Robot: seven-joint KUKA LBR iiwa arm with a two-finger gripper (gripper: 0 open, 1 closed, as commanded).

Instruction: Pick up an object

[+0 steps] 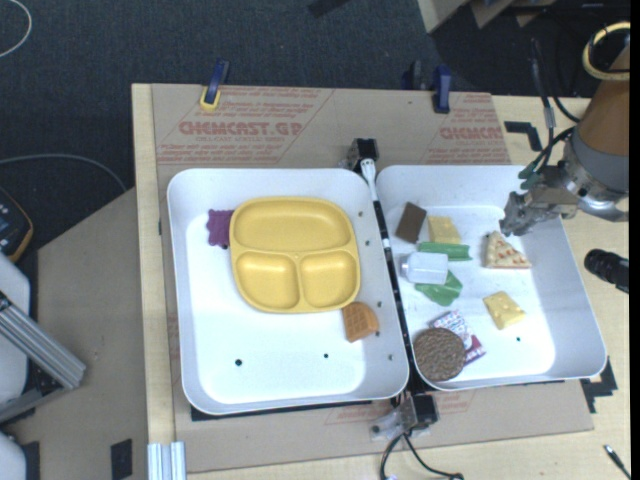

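Note:
My gripper hangs over the right bin, near its far right side, just above and right of a pizza slice. Nothing shows between its fingers. Below it lie a yellow cheese wedge, a round brown cookie and a red-and-white wrapper. Toward the bin's left lie a brown block, a pale yellow piece, a white packet and green pieces.
The left bin holds a yellow divided tray, a purple piece at its left and a brown bread piece at its lower right. Clamps stand at the bench's far edge.

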